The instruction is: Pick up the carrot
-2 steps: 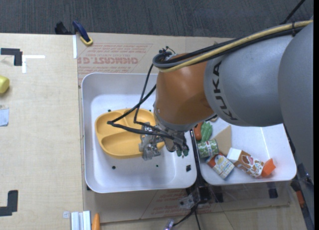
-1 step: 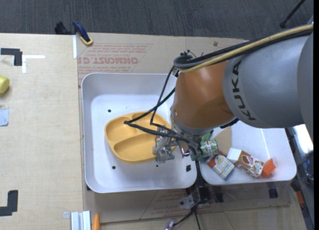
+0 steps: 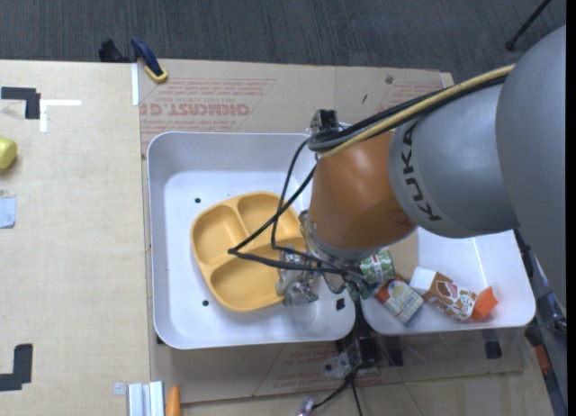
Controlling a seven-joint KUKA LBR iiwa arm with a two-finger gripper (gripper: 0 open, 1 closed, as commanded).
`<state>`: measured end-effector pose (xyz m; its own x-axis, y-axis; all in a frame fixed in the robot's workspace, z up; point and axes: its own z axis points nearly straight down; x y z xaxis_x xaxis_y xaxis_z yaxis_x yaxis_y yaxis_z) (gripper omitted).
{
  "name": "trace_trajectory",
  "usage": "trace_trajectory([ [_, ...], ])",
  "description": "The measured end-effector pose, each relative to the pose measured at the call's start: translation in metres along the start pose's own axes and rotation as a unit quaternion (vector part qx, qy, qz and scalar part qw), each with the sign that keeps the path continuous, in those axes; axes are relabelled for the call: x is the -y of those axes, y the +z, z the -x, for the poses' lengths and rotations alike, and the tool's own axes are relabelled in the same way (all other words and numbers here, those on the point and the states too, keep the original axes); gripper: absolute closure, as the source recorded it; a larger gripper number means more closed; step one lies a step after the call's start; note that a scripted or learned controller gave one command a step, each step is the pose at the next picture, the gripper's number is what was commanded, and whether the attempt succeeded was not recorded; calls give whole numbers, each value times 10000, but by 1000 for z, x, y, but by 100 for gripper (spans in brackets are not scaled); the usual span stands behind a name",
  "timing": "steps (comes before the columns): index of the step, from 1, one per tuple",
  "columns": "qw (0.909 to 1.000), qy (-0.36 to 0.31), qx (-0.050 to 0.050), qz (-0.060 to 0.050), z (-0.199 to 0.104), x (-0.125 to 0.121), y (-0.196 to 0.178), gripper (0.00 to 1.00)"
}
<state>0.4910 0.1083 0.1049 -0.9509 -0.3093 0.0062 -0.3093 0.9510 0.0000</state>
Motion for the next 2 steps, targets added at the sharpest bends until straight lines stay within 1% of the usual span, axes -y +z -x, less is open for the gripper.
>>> trace_trajectory([
  [1, 9989, -463, 64, -29, 2, -17, 9, 100],
  [2, 9990, -445, 44, -32, 2, -15, 1, 100],
])
